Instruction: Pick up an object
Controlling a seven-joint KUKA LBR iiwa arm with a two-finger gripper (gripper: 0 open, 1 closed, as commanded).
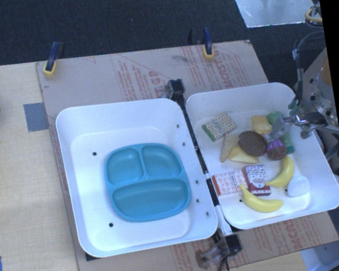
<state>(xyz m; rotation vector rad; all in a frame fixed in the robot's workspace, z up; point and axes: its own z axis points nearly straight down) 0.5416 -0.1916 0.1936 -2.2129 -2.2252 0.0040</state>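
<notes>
The gripper (301, 122) sits at the right edge of the right bin (332, 198), low over the toys. It is small and partly lost at the side of the view, so I cannot tell if it has hold of anything.

Right beside it are a small green piece (274, 119) and a purple thing like grapes (275, 145). Next to those lie a yellow lump (260, 124), a round brown cookie (252, 143) and a tan wedge (231, 151). A little farther off is a green and tan waffle-like square (219, 125). Near the front of the bin are two bananas (261, 202), a white ball (297, 186) and two small red and white boxes (228, 183). Any of these could be the thing to pick up.

The left bin (96, 239) holds only a blue plate with three parts (146, 181).

What could go wrong? The toys by the gripper lie packed close, some touching. The gripper could push one aside, or pinch two at once. A round toy could slip and roll away. The bin wall is very near too, and the gripper could bump it.

Most of the arm is cut off at the right. The green and purple toys are blurry, so I am only guessing what they are.
</notes>
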